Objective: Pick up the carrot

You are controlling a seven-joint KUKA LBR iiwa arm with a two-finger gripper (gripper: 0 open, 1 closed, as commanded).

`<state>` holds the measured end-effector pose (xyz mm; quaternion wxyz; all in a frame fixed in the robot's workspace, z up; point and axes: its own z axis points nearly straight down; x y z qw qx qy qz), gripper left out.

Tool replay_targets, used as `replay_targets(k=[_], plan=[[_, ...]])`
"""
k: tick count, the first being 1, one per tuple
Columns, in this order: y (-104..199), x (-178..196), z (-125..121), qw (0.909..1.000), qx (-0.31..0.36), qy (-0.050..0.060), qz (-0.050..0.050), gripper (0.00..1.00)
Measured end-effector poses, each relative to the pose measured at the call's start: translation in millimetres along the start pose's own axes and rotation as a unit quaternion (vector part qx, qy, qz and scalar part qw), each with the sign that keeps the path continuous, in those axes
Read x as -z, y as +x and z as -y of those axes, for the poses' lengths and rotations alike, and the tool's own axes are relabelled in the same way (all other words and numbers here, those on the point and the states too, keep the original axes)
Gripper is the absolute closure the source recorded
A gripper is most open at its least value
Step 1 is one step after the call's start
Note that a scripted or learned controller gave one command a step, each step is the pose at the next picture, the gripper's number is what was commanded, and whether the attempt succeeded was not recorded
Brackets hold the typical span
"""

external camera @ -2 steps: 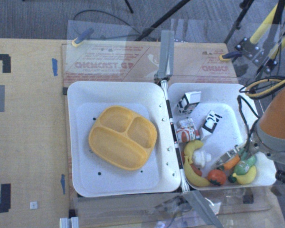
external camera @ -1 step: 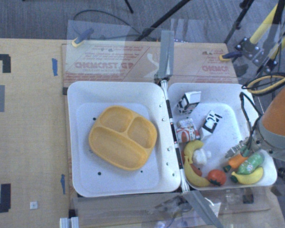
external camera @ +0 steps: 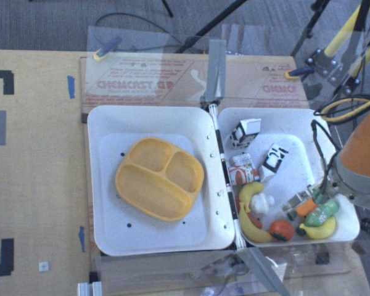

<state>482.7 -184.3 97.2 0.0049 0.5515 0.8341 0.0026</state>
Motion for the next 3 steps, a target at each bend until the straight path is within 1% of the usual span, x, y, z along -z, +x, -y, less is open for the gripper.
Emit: replay_targets(k=[1,2,3], plan=[[0.0,0.0,0.0,1.0000,0.000,0.000,0.000,0.00],[46.7,-10.7,-17.6,0.9966,-0.082,0.003,-0.001,0.00],[65.2,-10.5,-25.3,0.9867,-0.163,0.004,-0.001,0.00]])
